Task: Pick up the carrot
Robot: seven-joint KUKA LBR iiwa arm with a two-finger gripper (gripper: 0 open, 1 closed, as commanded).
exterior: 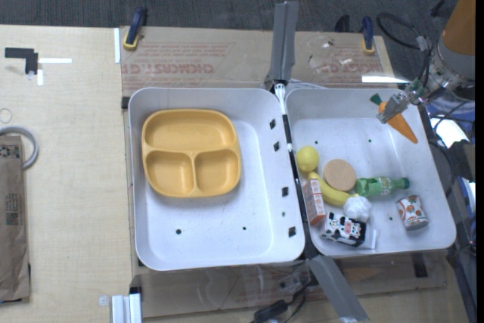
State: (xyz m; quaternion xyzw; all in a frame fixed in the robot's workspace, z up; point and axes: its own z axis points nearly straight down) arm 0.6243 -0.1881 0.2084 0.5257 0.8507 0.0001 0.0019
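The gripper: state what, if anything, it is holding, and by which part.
The gripper holds the carrot near its green-topped upper end; the orange tip hangs free over the right bin.

the bench [60, 185] is light wood. the left bin [212, 246] sits on it. right beside that bin sits the right bin [435, 227]. behind the left bin lies brown cardboard [197, 57]. far left of it lies a brown paper bag [13, 215].

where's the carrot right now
The orange carrot with a green top is at the far right corner of the right white bin, at the gripper, away from the other items.
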